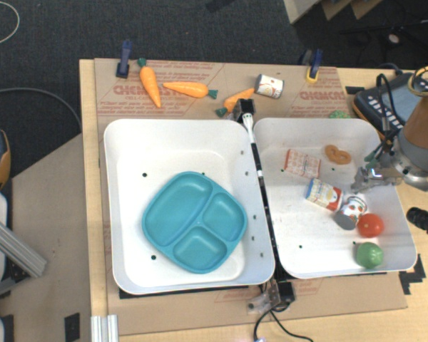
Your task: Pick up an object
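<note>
The right bin (pixel 299 258) holds several small items. A red-and-white packet (pixel 301 163) and a brown cookie-like piece (pixel 337 154) lie toward the back. A small carton (pixel 324 194) lies on its side in the middle, next to a round can (pixel 350 211). A red tomato (pixel 371 225) and a green apple (pixel 369 254) sit at the front right. My gripper (pixel 366 179) hangs over the bin's right part, just above and right of the can and carton. Nothing is seen in its grasp.
The left bin (pixel 128 155) contains a blue divided plate (pixel 193 221). Behind the bins, on the cardboard, lie three carrots (pixel 186 89) and a small white cup (pixel 269 86). Blue clamps (pixel 123 59) hold the board's back edge. Cables and dark gear sit at the right.
</note>
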Controlling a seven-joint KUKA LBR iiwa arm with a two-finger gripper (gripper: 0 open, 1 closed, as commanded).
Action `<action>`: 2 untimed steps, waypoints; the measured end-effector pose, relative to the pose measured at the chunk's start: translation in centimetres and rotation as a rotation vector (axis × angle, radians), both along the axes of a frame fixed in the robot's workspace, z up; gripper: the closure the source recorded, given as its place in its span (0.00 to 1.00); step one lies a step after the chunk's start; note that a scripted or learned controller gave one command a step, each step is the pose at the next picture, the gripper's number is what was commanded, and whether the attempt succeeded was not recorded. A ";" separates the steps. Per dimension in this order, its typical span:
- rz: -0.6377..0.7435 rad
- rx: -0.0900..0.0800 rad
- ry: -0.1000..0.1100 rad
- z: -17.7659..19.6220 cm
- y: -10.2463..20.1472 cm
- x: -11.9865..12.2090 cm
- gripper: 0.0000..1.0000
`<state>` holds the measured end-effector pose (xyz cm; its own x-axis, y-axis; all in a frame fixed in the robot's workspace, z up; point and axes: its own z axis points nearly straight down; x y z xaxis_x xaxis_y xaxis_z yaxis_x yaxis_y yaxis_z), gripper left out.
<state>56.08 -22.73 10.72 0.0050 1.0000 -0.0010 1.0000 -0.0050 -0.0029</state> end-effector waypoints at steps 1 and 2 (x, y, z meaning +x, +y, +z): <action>0.018 0.002 -0.021 12.9 10.4 4.3 1.00; 0.015 0.001 -0.013 18.6 18.9 5.4 1.00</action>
